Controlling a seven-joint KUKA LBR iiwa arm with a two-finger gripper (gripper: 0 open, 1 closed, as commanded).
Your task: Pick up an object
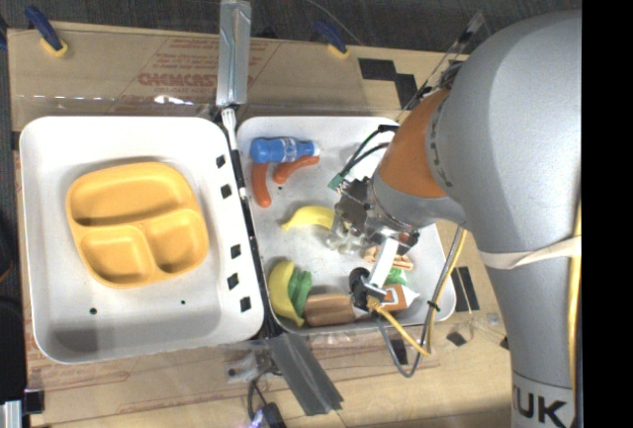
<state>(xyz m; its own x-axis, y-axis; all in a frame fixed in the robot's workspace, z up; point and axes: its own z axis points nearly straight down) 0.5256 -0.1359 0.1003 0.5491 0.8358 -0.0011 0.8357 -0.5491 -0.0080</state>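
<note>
My gripper (345,236) reaches down into the right bin (259,248), near its middle, under the grey arm and its orange band. A yellow banana (309,217) lies just left of the gripper, close to it. A blue bottle with an orange tip (281,151) sits at the bin's far left corner, beside a red-orange sausage shape (261,185). A yellow and green fruit (288,286) and a brown block (327,307) lie at the bin's near edge. Small orange and white pieces (396,270) sit right of the gripper. The arm hides the bin's right part.
The left bin (49,317) holds a yellow divided tray (135,221). A metal bar (232,50) stands at the divider between the bins. Cables (435,307) trail from the wrist over the right bin's near right corner.
</note>
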